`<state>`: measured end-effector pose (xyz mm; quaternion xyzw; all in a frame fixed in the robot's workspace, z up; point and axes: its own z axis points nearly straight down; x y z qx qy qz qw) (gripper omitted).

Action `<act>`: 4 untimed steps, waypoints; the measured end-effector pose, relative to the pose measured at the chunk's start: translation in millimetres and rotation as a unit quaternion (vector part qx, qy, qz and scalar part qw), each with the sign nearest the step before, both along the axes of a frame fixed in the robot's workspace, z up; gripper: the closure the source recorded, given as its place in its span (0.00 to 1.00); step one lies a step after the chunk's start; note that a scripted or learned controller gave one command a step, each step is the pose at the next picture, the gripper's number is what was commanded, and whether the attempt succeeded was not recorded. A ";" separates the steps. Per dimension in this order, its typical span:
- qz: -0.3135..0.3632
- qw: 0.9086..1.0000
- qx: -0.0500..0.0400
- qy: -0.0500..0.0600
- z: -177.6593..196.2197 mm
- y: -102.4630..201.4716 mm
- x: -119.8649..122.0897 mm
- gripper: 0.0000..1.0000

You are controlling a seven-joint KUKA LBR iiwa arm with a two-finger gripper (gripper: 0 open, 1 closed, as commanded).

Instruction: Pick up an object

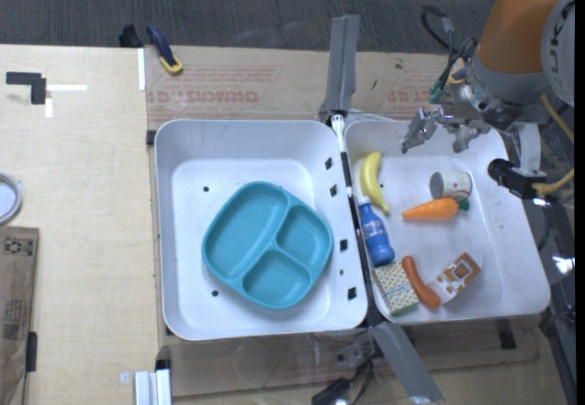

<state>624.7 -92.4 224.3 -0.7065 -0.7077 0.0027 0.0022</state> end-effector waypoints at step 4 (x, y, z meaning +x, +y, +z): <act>0.097 0.995 0.002 0.001 -129.6 -48.1 -68.4 1.00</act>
